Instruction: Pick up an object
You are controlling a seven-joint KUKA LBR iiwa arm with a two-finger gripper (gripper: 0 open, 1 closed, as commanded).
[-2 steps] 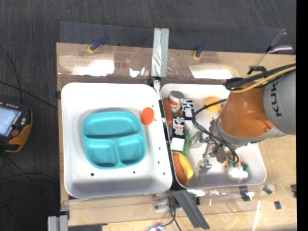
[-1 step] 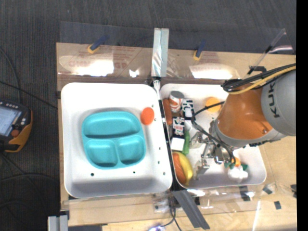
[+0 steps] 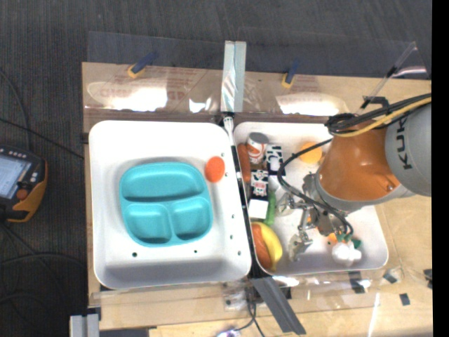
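Occlusion and legibility record:

- Arm [image 3: 365, 163]: cut off at the right edge; its orange band covers much of the right bin's [image 3: 375, 258] floor and far wall.
- Gripper [image 3: 309, 227]: metal parts and cables crowd together; finger state cannot be told.
- Orange-yellow round item [image 3: 309, 152]: partly behind the arm and a cable; identity unclear.
- Small white item with green and orange bits [image 3: 345, 250]: too small to identify.
- Printed packets [image 3: 263, 174] along the right bin's left wall: overlapping, lettering unreadable.
- Handheld screen device [image 3: 17, 181] on the floor: cut off at the left edge, display blurred.
- Counter [image 3: 414, 230]: near and right parts cut off or covered.
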